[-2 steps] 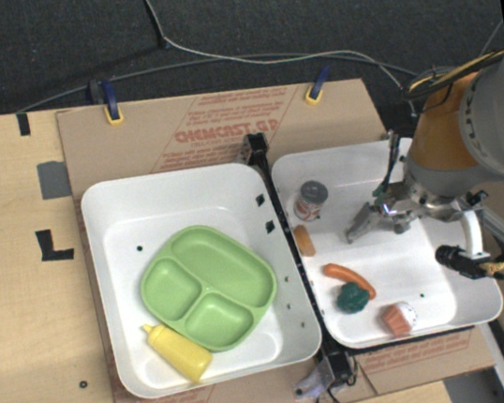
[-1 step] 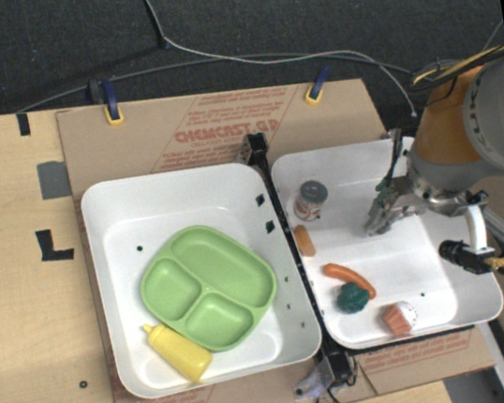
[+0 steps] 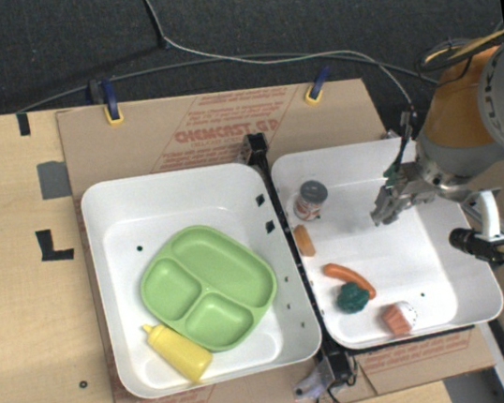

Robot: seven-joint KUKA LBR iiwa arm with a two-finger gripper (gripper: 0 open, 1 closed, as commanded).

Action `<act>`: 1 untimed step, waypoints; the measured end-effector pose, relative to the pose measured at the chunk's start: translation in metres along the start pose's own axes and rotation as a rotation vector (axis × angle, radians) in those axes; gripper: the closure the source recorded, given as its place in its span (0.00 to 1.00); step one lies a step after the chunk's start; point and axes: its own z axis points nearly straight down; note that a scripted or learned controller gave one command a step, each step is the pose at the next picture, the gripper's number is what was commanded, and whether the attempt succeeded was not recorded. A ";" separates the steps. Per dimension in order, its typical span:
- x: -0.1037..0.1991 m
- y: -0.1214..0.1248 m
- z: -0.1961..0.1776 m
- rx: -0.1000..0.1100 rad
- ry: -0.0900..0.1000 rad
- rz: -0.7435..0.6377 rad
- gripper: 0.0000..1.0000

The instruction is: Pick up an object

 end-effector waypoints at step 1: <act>-0.005 0.005 -0.045 -0.001 -0.001 0.000 1.00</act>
